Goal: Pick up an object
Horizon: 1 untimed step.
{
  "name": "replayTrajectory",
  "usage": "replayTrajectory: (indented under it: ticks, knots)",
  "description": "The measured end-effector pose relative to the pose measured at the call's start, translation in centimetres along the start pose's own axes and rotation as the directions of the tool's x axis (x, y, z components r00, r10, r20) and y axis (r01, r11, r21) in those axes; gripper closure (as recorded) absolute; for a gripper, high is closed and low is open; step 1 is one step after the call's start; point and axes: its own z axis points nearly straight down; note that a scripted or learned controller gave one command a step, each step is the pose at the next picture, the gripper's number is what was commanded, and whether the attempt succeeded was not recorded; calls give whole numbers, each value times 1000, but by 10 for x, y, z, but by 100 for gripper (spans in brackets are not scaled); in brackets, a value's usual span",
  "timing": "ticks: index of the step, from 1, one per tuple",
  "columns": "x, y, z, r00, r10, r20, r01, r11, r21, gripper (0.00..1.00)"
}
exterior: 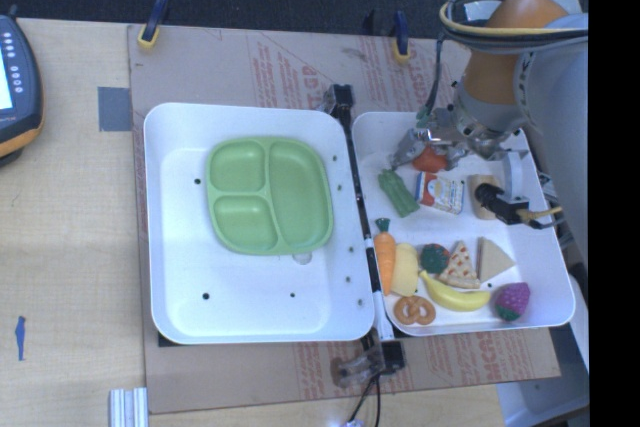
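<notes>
Red toy [431, 158] sits at the far end of the right bin [560, 300], touching the gripper [432, 143]; I can't tell its grasp. Green pickle [397, 192] and carton [442, 193] crowd it nearside. Left bin [175, 315] has a green plate [270, 194], open floor around. Arm [505, 55] reaches down from far right.

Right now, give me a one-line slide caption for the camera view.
KUKA arm's gripper reaches into the right bin of toy food, at a red item; green divided plate sits in the left bin.
</notes>
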Motion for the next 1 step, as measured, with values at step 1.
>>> replayTrajectory:
  ticks: [1]
  knots:
    - [10,0,0,1000,2,1,-2,1000,2,0]
